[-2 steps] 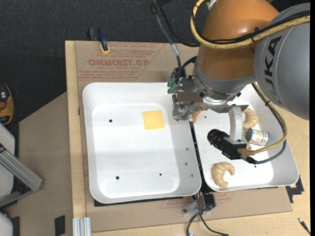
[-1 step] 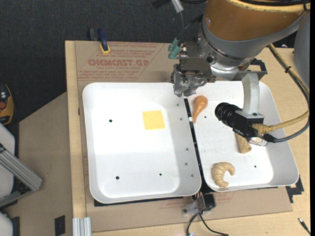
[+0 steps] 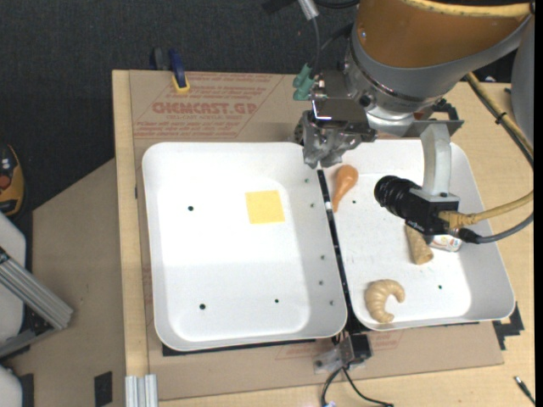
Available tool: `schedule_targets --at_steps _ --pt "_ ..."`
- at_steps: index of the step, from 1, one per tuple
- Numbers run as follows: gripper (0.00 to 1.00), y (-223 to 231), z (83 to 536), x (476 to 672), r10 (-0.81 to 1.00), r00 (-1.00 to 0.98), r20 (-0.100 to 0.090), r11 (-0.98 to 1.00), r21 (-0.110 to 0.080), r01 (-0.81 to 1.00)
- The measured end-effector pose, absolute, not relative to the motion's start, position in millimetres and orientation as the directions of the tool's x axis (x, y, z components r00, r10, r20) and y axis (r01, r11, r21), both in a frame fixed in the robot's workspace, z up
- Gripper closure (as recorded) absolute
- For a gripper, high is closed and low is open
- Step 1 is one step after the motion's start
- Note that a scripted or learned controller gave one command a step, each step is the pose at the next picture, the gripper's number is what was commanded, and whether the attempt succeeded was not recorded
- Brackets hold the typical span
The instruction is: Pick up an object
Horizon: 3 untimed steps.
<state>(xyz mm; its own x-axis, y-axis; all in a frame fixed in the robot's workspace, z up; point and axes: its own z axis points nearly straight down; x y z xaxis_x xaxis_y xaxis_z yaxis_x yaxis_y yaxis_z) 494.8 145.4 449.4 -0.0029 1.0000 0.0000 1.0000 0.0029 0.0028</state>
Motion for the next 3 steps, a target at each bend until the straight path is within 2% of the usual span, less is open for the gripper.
schedule_targets --at_steps 1,2,3 --pt "1.0 196 537 507.9 1.0 -0.006 0.005 0.006 0.012 1.0" --pt "1.0 41 524 477.8 1.0 0.016 -0.002 -0.016 -0.002 1.0" --pt "1.0 105 357 477.2 1.0 -0.004 -0.003 0.004 -0.018 1.0"
